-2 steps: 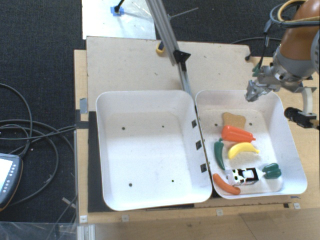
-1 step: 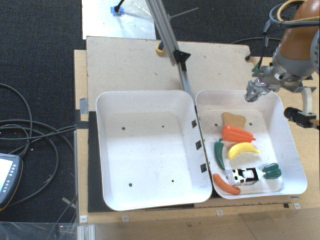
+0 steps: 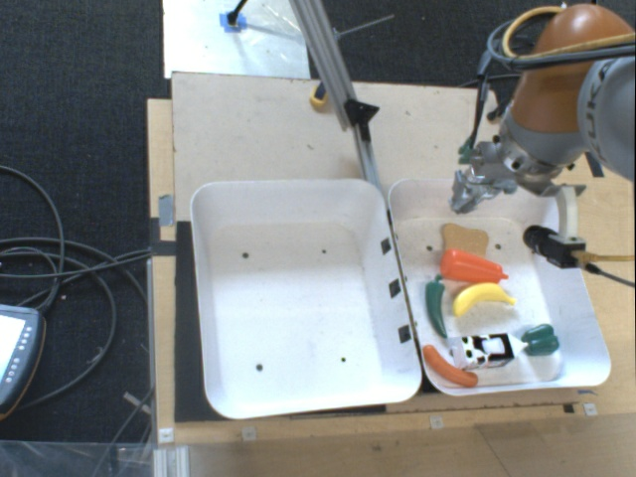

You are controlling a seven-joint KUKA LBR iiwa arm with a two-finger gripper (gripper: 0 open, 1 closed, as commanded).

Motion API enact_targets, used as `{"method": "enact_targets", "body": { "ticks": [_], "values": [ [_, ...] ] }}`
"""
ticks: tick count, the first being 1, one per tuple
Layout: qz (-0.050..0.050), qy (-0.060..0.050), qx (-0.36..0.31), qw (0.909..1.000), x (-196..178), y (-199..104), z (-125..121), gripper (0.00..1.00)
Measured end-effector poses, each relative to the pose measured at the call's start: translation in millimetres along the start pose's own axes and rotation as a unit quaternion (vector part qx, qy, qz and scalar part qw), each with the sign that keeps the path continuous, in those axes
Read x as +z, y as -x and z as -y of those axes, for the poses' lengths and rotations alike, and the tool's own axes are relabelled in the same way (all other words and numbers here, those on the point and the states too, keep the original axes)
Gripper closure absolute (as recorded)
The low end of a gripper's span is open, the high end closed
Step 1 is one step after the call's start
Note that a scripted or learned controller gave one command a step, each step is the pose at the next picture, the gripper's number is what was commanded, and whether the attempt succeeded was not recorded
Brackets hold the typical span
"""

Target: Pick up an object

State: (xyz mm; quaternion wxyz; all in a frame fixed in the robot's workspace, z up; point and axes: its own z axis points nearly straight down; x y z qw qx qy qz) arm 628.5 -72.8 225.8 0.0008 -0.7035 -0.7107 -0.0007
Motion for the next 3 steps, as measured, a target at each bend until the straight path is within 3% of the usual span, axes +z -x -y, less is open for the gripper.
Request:
{"method": "enact_targets", "body": {
  "ticks": [2, 3],
  "values": [
    [0.0, -0.001, 0.0, 1.0, 12.7, -108.5, 31.8, 1.0],
    [0.0, 0.0, 0.0, 1.0, 0.7, -154.8, 54.8, 1.0]
  ]
}}
